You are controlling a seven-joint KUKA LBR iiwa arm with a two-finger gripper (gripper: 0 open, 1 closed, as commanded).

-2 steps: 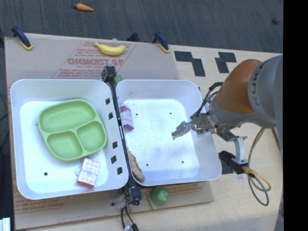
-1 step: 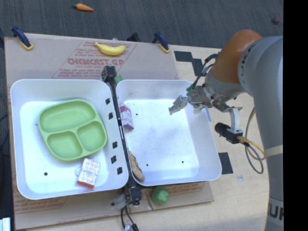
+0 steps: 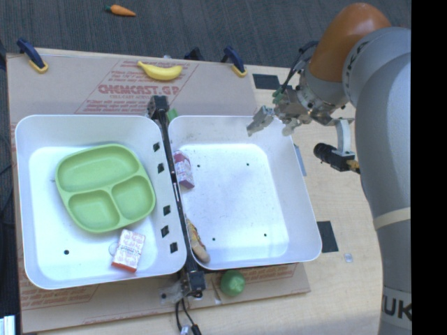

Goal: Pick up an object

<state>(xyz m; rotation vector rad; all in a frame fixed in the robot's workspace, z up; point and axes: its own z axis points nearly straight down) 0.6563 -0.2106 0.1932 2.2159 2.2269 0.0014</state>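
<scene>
My gripper hangs over the back right rim of the right bin, its two fingers spread apart with nothing between them. Against that bin's left wall lies a small pink and red packet. A tan lumpy object rests in the same bin's front left corner. The left bin holds a green divided plate and a red and white box. All of these lie well to the left of the gripper.
A yellow banana lies on the cardboard behind the bins. In front of the right bin sits a green ball. An orange carrot is on the floor at the back. Black clips line the divider between the bins.
</scene>
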